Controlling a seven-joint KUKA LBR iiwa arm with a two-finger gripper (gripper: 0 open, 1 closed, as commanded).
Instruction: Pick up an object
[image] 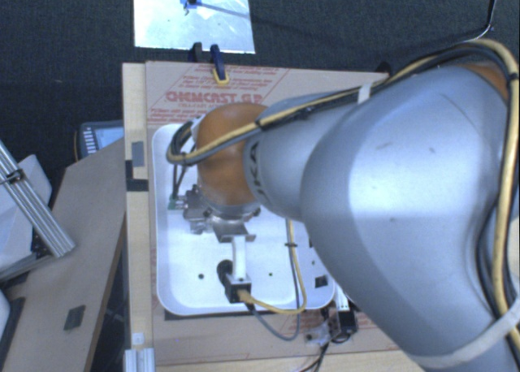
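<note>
1. One grey arm (382,192) reaches in from the right and fills much of the view, with its orange band (227,151) above the wrist.
2. One gripper (216,226) hangs over the middle of the white bin (166,281). It points down at the bin floor, and I cannot tell whether it is apart or together. Nothing can be seen held in it.
3. One white bin is in view, lying on one brown cardboard sheet (268,86) with red print.
4. One small dark object (321,282) lies at the bin's right side, just beside the arm's edge and well apart from the gripper. It is too small to name.
5. Two clamps (218,66) grip the sheet's far edge.
6. One shiny foil sheet (191,5) lies beyond them.
</note>
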